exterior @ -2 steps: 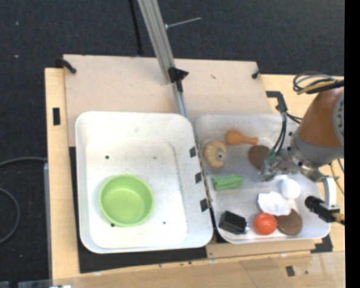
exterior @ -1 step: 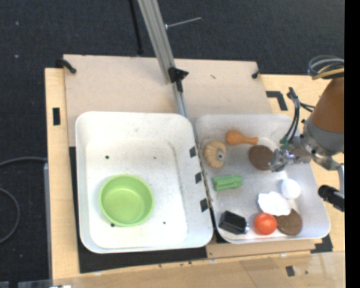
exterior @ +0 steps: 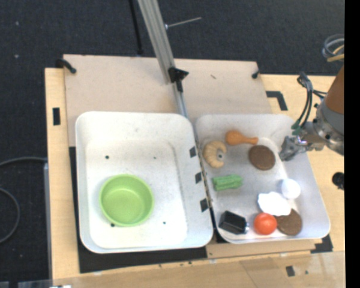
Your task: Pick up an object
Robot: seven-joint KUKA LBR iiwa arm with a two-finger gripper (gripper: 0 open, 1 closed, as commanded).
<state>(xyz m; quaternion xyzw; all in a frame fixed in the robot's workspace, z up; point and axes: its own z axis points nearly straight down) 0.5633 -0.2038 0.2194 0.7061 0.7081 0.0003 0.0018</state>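
- Closest grab looks like the brown disc in the far part of the right bin, just left of the pincer.
- Around it: an orange gourd-shaped thing just beyond it, a tan shell-like piece to its left, a green block nearer.
- Near end is crowded: white lumps, red ball, another brown disc, black block.
- Pincer hangs over the bin's far right rim with nothing in it; can't tell how wide it is.
- My take: come straight down centred on the disc, since it lies flat and could slip out.
- Left bin just has a green bowl, both on the table.
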